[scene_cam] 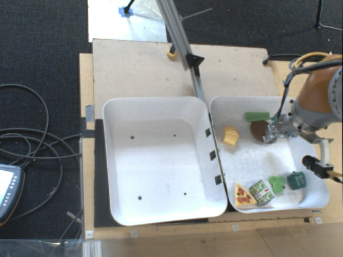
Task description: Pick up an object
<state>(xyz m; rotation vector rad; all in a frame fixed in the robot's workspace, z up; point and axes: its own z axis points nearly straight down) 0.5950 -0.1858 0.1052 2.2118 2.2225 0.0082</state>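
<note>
Two shallow white bins are sitting side by side on the bench (134, 68), the left bin (155, 108) showing bare floor and the right bin (316, 197) carrying every loose object. The arm (321, 98), grey with an orange band, is reaching in over the right bin's right edge, and its gripper (269, 134) is hanging low near the bin's far edge, just at a brown round object (258, 130). How far the tool is open cannot be told, because the metal wrist parts are covering the tips, and nothing is showing clearly between them. The brown object is lying right beside the gripper's end, partly hidden by it, so whether they are touching cannot be told. A green flat block (257, 116) is lying just behind the brown object, close to the far edge. A yellow corn-like piece (231, 136) is resting near the bin's left wall. Along the near edge, a pizza slice toy (244, 196) is lying by the near left corner, with a green patterned box (261, 192) touching it, a light green piece (277, 183) just beside that, and a dark green pepper-like toy (296, 180) toward the near right corner.
</note>
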